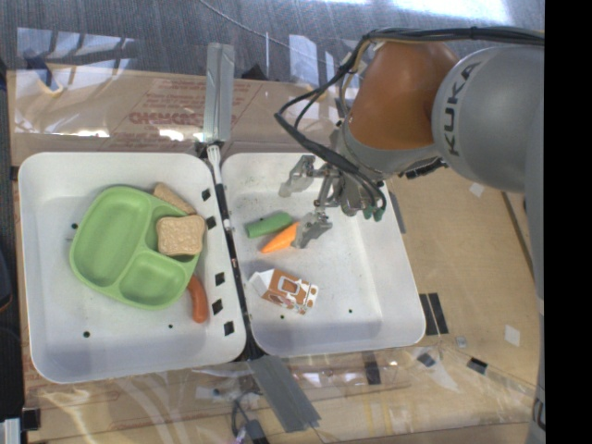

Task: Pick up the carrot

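The carrot (278,240) is a small orange piece lying in the right bin (388,294), close to its left side. A green block (268,224) lies touching it on its upper side. My gripper (306,203) hangs over the bin just right of both, open. One finger (298,176) is above them, and the tip of the other finger (314,229) is right beside the carrot's thick end. Nothing sits between the fingers.
A small orange and white carton (289,290) lies below the carrot. The left bin (46,340) holds a green divided plate (120,248) with bread slices (180,236) and a red sausage (199,301). A ridge (227,248) separates the bins.
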Robot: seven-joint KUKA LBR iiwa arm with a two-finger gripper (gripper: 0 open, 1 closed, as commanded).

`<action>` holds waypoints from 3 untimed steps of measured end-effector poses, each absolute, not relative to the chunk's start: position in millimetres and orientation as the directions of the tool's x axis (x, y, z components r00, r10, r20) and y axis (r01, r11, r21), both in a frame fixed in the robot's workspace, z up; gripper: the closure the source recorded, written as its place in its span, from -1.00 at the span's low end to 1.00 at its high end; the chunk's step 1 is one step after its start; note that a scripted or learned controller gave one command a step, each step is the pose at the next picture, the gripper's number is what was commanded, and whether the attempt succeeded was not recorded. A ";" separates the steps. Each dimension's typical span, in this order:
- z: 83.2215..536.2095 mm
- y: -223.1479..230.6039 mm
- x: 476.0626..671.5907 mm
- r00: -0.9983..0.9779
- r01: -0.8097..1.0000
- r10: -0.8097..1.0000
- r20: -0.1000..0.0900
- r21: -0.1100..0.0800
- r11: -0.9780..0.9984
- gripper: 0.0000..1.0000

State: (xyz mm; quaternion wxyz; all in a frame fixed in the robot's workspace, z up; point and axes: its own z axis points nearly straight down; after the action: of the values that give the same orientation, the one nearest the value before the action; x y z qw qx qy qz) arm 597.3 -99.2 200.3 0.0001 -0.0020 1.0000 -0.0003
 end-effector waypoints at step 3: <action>198.2 -41.7 638.3 -1.000 -0.029 -0.029 -0.012 0.001 1.000 1.00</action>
State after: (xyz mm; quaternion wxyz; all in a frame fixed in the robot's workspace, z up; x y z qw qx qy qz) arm 638.3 -41.7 198.2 0.0060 -0.0144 0.9999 0.0006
